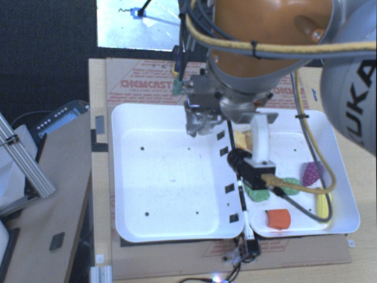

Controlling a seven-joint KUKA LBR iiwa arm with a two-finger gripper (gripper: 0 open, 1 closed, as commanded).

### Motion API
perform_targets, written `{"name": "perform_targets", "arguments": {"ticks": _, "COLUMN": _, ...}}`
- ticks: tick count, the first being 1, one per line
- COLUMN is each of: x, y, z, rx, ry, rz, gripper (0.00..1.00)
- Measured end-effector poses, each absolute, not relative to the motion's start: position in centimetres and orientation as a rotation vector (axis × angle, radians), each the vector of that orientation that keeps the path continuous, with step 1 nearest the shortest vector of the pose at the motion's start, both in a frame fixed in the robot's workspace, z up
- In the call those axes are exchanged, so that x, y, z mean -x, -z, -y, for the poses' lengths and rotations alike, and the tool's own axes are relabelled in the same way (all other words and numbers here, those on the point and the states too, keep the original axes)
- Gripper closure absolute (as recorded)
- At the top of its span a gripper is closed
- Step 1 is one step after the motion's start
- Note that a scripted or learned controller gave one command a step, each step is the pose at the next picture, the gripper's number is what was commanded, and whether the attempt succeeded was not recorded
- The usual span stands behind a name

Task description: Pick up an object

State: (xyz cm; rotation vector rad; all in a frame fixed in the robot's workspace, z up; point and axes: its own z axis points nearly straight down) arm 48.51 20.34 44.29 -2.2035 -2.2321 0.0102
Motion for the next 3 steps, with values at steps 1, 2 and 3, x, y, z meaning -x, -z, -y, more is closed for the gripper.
{"name": "perform_targets", "arguments": {"ticks": 1, "x": -50.5, "y": -54.1, "z": -20.5, "rx": 2.218, "ry": 0.019, "rz": 2.232, "gripper": 1.00}}
{"name": "perform_targets", "arguments": {"ticks": 2, "x": -50.5, "y": -54.7, "z": -20.5, "rx": 2.213, "ry": 0.008, "rz": 2.232, "gripper": 1.00}}
{"name": "perform_targets", "arguments": {"ticks": 3, "x": -50.5, "y": -55.8, "z": -20.5, "rx": 2.209, "ry": 0.011, "rz": 2.236, "gripper": 1.00}}
